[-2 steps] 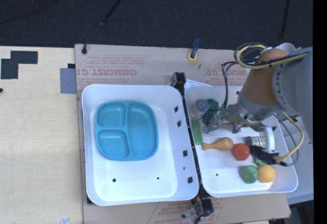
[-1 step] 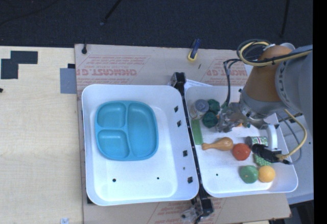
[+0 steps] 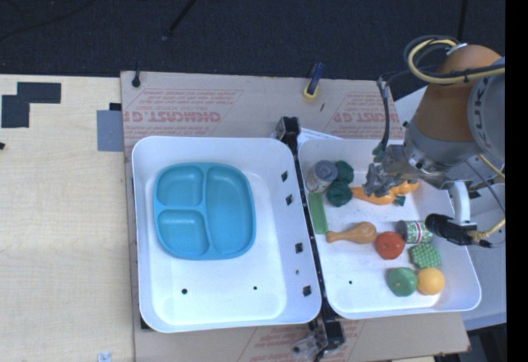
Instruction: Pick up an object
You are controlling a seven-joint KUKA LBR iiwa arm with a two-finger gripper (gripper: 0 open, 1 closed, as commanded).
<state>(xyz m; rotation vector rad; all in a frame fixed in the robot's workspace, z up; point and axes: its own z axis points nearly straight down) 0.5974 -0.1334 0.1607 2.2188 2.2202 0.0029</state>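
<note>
Tool sits low in the right bin, near its far edge, right over the orange toy. I cannot tell if it is wide, narrow or holding anything; the tip is too dark and small from here.

Likely target is that orange toy: a flat, curved plastic piece lying along the bin's far side, just beside the dark green lump. I judge it light, stiff and a bit slick; best taken across its narrow middle, not the tapered ends.

Other stuff in the same bin:
- grey round thing near the far left corner
- tan gourd-shaped toy mid bin, with the red ball close beside it
- small can and green mesh piece toward the right edge
- green fruit and orange ball touching, near the front right corner

All look like light toys, the round ones likely to roll.

Left bin carries a blue divided plate.

Arm comes in from the tabletop's right edge, orange band up high, wrist angled down and left into the bin.
</note>
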